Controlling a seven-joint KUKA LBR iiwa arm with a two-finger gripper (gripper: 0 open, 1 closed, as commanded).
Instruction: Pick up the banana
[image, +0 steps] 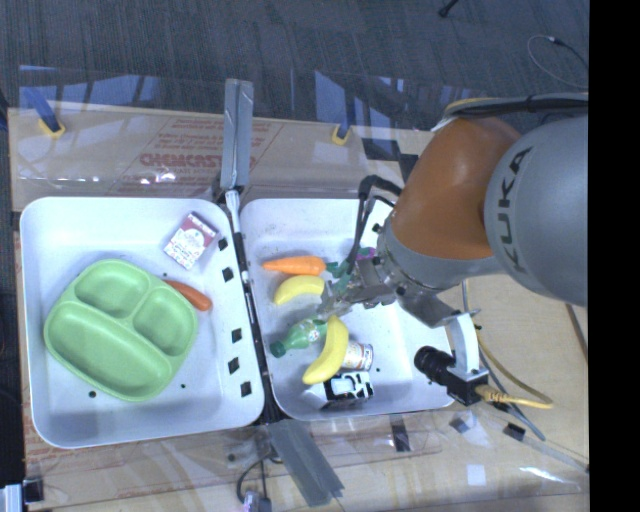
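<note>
bananas: 2, a long one (328, 352) and a shorter one (298, 290)
carrots: 2, one (294, 266) in the right bin, one (190, 294) in the left bin
bins: 2, white, side by side; left bin (60, 410), right bin (300, 215)
surface: bench with clear sheeting and red print behind the bins; dark floor beyond
left bin: green divided tray (120, 325), the carrot against its right edge, small red-white packet (188, 243)
right bin: both bananas, carrot, green bottle (297, 337), small can (359, 356), dark object (348, 387)
task banana: long one lies between bottle and can, touching both
gripper (345, 285): sits just right of the shorter banana; opening can't be made out, no object seen in it
</note>
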